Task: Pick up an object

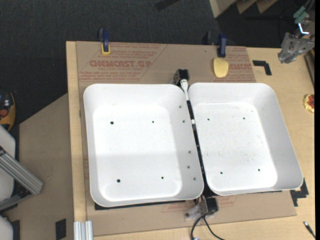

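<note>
One small yellow object (220,67) looks the likeliest thing to pick. It lies on the brown board (130,64), just beyond the far rim of the right bin (280,134) and just below a blue clamp (222,45). The left bin (95,134) sits alongside. The gripper (294,46) hangs near the upper right corner, well apart from the yellow object and off to its right; whether it is spread or closed I cannot tell. The task seems to be at its start, the approach not yet made. The next move calls for travel leftward to above the object, then a descent onto it.
</note>
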You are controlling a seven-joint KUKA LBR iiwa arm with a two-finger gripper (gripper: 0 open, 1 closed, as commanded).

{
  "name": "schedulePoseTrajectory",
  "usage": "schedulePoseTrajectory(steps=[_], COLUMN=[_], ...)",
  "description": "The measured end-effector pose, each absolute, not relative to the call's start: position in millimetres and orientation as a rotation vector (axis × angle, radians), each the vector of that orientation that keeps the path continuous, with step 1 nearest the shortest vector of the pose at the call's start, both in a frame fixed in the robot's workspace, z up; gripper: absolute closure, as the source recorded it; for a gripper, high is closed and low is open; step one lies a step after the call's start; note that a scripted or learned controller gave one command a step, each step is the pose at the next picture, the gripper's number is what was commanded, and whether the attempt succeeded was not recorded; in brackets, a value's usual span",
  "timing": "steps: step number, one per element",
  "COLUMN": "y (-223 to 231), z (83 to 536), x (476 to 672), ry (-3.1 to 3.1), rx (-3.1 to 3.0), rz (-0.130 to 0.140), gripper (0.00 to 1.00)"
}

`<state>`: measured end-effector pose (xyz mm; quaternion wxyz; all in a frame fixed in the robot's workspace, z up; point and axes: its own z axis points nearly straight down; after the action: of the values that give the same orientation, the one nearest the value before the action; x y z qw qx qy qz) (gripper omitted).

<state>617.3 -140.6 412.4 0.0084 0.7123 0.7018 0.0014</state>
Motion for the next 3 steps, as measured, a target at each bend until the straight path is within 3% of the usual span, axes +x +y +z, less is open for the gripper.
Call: schedulePoseTrajectory(steps=[1, 2, 3], y=[-116, -16, 76], z=[297, 315, 245], x=[651.9, 667.8, 665.1], ry=[2.229, 2.232, 2.236], rx=[2.223, 2.208, 2.216], rz=[-0.007, 0.009, -0.005], gripper=[1.0, 1.0, 1.0])
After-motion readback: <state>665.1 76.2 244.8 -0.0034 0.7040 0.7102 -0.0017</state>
